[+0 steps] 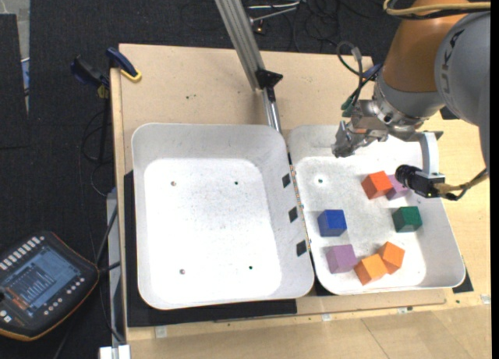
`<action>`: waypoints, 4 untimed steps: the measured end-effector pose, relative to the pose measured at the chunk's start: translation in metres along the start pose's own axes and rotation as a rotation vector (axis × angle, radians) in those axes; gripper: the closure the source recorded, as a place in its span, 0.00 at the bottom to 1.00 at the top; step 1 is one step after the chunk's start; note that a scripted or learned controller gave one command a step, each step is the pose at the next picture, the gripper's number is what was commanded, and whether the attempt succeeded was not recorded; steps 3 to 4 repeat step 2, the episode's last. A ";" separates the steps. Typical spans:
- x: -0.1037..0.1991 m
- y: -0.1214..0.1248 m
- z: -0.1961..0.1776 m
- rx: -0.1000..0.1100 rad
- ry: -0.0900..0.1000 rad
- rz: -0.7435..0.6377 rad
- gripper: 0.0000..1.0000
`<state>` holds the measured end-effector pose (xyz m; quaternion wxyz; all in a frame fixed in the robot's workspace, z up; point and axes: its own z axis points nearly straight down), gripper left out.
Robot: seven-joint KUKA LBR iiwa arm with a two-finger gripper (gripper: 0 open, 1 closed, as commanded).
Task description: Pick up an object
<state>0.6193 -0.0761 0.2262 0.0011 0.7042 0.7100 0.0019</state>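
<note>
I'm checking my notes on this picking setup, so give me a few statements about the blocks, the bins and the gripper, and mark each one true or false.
1. All the coloured blocks lie in the right bin. True.
2. The blue block sits in the left bin. False: it is in the right bin, near that bin's left side.
3. The gripper is over the far part of the right bin. True.
4. The green block is held between the gripper's fingers. False: it rests on the bin floor, apart from the gripper.
5. Two orange blocks, the corner pair, lie close together in the near part of the right bin. True.
</note>
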 end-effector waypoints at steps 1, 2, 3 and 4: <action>0.062 0.012 -0.007 0.001 0.001 -0.001 1.00; 0.119 0.032 -0.014 0.001 0.001 0.000 1.00; 0.119 0.032 -0.014 0.001 0.001 0.000 1.00; 0.119 0.032 -0.014 0.001 0.001 0.000 1.00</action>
